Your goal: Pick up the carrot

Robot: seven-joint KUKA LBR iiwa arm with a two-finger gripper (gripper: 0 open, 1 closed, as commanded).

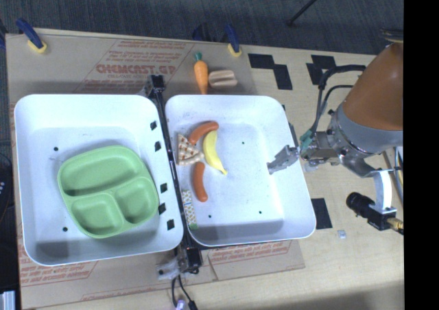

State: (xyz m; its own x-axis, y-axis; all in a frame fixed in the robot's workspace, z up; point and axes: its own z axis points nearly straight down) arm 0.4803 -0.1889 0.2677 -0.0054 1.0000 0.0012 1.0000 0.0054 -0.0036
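Note:
The carrot [199, 75], orange with a green top, lies on the cardboard just behind the right bin [274, 113], outside both bins. My gripper [282, 159] hangs over the right bin's right side, well to the right of and nearer the front than the carrot, with nothing seen in it. The grey arm with its orange band [378, 99] reaches in from the right.
A small brown bun [222, 79] sits right beside the carrot. The right bin holds a banana [215, 153], two sausages [204, 130] [199, 182] and a pizza slice [186, 149]. In the left bin [34, 164] lies a green divided plate [106, 191]. Blue clamps [232, 40] stand at the bench's back edge.

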